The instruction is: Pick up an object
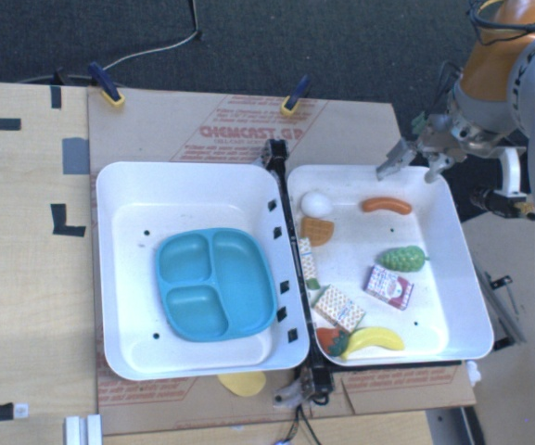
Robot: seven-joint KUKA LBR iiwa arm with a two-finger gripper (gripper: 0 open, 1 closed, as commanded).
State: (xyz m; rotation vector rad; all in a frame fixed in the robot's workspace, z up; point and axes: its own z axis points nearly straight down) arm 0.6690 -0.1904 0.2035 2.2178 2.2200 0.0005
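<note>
Cardboard bench, two white bins; we see grey two-finger gripper (412, 163) spread apart, nothing held, above orange plastic sausage (386, 206) in right white bin (460, 276).

Toy hot dog (386, 206), egg (315, 203), banana (373, 341) lying in right bin (462, 276)

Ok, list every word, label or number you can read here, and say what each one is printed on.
"CHEMCAST GP": red print on the brown board under the bins; the smaller red lines below it are too blurred to read.
Red carton in the right bin: print too small to read.
Checkered packet: pattern, nothing legible.
</note>
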